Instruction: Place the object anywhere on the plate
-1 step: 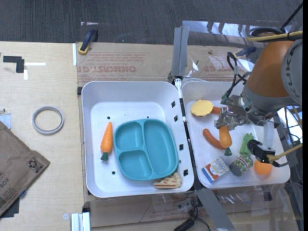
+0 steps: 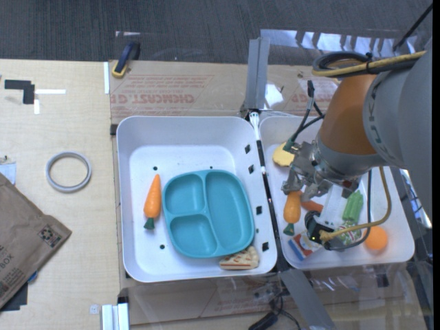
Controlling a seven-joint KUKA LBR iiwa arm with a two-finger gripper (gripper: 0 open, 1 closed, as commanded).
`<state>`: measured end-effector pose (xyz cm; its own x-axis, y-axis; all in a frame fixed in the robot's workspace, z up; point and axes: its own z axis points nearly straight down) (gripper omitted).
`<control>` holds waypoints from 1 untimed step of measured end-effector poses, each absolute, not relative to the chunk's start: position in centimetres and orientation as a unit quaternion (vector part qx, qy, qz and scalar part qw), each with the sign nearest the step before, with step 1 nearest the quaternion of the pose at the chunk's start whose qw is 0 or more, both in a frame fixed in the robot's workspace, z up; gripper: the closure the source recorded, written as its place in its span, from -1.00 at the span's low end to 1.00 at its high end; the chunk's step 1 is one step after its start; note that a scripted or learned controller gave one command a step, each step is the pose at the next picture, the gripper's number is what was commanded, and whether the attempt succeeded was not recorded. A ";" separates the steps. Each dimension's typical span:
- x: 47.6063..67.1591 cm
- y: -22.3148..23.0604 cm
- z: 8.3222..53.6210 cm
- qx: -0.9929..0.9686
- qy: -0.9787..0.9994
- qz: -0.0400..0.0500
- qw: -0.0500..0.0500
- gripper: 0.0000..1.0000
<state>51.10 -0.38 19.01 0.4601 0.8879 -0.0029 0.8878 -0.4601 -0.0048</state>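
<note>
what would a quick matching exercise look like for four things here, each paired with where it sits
Things:
1. teal three-compartment plastic plate
2. orange toy carrot with a green stem
3. round orange ball
4. grey tape ring

Places:
A. on the wooden bench, left of both bins
B. right bin, near its lower right corner
C. middle of the left bin
D. left bin, just left of the plate

Pairs: 1-C, 2-D, 3-B, 4-A
</note>
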 end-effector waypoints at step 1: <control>52.6 4.4 19.0 -0.803 -0.596 0.002 0.000 1.00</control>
